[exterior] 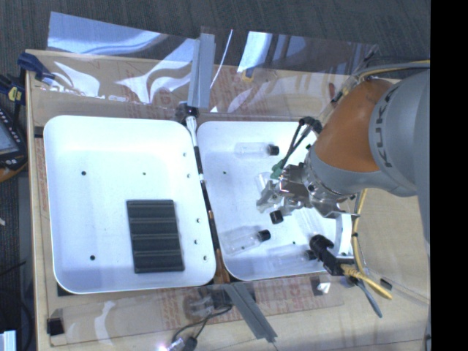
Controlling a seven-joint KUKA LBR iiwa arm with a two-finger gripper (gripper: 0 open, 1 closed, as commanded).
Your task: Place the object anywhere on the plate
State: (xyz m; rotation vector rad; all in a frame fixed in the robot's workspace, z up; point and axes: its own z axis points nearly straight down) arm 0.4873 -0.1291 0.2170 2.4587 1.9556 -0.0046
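Ribbed black rect. plate (155, 235) (left bin); clear vials (256, 150), prob. plastic, right.

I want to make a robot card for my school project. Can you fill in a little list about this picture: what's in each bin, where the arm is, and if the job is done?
left bin: dark ribbed plate, lying flat
right bin: three clear vials with dark caps, one near the top, one lower left, one lower right
arm: reaching over the right bin
gripper: low over the right bin's middle
on the plate: no vial yet
job done: not yet
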